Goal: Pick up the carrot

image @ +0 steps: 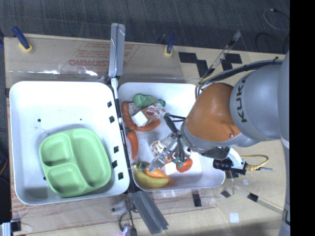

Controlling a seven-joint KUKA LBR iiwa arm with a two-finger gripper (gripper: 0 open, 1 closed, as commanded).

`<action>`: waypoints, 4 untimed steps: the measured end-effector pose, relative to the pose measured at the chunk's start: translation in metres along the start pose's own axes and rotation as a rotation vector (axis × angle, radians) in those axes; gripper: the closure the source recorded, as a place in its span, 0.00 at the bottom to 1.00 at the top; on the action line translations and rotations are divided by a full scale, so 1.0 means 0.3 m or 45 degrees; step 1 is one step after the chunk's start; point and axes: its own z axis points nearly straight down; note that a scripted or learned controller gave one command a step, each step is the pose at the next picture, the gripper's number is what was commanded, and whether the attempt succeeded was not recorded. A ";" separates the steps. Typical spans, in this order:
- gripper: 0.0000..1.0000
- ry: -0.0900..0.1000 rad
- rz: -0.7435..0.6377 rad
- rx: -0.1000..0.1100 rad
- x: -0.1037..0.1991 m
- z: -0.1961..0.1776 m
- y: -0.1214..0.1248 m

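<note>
On my grey arm [263, 104] I can read the letters "KUK". The carrot [132, 144] lies in the right bin [204, 183] against its left wall, its long axis running from the far side toward the near side. My end effector [167, 156] is low among the clutter beside a banana [147, 178]; I cannot tell if it is apart or together.

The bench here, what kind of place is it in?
Probably a robot test lab: a grey and orange arm over two white bins, toy food such as a carrot, and a cardboard-covered bench held with clamps.
</note>
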 end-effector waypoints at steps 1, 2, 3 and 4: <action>0.00 0.000 0.086 -0.001 -0.100 0.031 0.084; 0.00 -0.042 0.064 -0.020 0.009 0.020 0.056; 0.00 -0.047 -0.438 -0.009 -0.014 0.019 0.028; 1.00 -0.060 -0.447 -0.017 -0.023 -0.028 0.041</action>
